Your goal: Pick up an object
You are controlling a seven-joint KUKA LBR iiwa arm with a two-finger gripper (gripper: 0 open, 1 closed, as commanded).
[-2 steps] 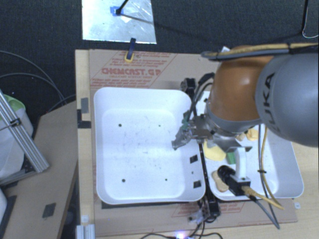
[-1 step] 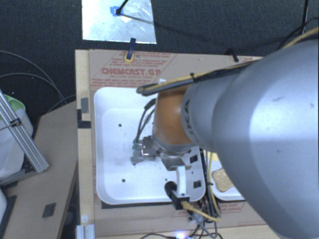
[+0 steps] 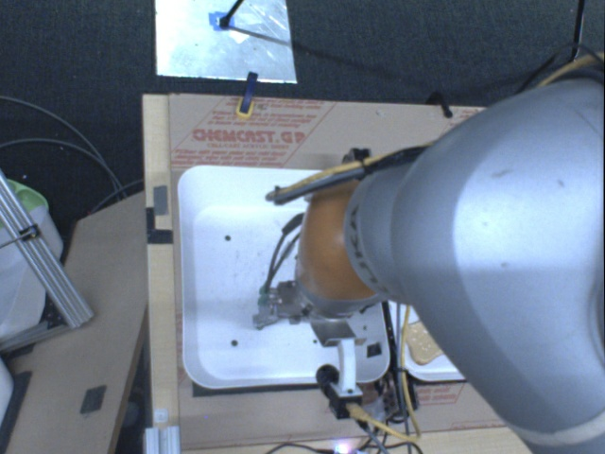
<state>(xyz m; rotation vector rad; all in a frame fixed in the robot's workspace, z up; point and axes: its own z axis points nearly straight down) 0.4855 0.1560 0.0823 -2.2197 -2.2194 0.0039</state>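
The grey arm [image 3: 492,253] comes in from the right and covers most of the right half of the scene. Its orange band [image 3: 326,253] is above the middle of the left white bin [image 3: 213,282], and below the band the wrist points down into this bin. The gripper [image 3: 284,308] is low over the bin floor, a little right of the bin's centre and toward the near side. The wrist and some cables hide the fingers, so I cannot tell how far the jaws are open, or if anything is between them.

No object to pick up can be seen clearly in the left bin; the bare part of its floor has a few small dark specks. In the right bin [image 3: 444,375], which the arm mostly covers, a small tan object [image 3: 421,343] lies near the left wall, just beside the arm.

Both bins stand on a brown cardboard sheet [image 3: 255,130] with red print. On the far side, a shiny plate [image 3: 222,26] lies on the dark floor. A metal frame [image 3: 38,263] stands at the left edge.
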